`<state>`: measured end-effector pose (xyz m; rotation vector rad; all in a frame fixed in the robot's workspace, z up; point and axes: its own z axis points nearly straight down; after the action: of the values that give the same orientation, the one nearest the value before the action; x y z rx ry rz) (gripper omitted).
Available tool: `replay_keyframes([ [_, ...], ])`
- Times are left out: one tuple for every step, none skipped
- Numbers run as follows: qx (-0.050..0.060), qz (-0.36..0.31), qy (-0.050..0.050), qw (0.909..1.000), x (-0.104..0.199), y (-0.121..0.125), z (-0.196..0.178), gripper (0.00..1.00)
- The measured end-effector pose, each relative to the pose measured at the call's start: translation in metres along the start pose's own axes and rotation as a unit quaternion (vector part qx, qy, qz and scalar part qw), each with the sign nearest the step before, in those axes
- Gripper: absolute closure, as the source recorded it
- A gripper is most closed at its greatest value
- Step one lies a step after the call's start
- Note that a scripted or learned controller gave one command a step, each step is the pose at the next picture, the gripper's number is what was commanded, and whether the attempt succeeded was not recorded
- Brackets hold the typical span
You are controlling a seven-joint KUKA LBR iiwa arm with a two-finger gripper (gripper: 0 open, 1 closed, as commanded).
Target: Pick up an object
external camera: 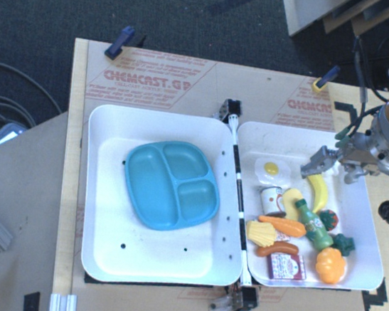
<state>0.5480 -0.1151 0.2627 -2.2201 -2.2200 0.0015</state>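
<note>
The right bin [372, 244] holds a heap of toy food: a fried egg [270, 170], a banana [318, 191], a small can [270, 198], a green bottle [312, 224], a carrot [282, 225], a sausage [277, 250], a purple packet [286, 267] and an orange fruit [331, 264]. My gripper [336, 166] hangs over the far right part of this bin, just above the banana's upper end. Its two grey fingers are spread apart with nothing between them.
A blue sectioned plate [170, 182] lies in the left bin [98, 231]. A black divider clamp [231, 109] sits between the bins at the far edge. Blue clips [119, 41] hold the cardboard base at its far corners.
</note>
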Motion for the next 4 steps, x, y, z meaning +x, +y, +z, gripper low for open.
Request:
replay_keyframes([
  [0.0, 0.001, 0.0, 1.0, -0.039, 0.016, 0.122, 0.0],
  [-0.002, 0.0, -0.001, 1.0, -0.022, 0.06, 0.178, 0.0],
  [-0.002, 0.0, 0.0, 1.0, -0.009, 0.119, 0.177, 0.0],
  [-0.003, -0.001, -0.001, 1.0, -0.009, 0.12, 0.167, 1.0],
])
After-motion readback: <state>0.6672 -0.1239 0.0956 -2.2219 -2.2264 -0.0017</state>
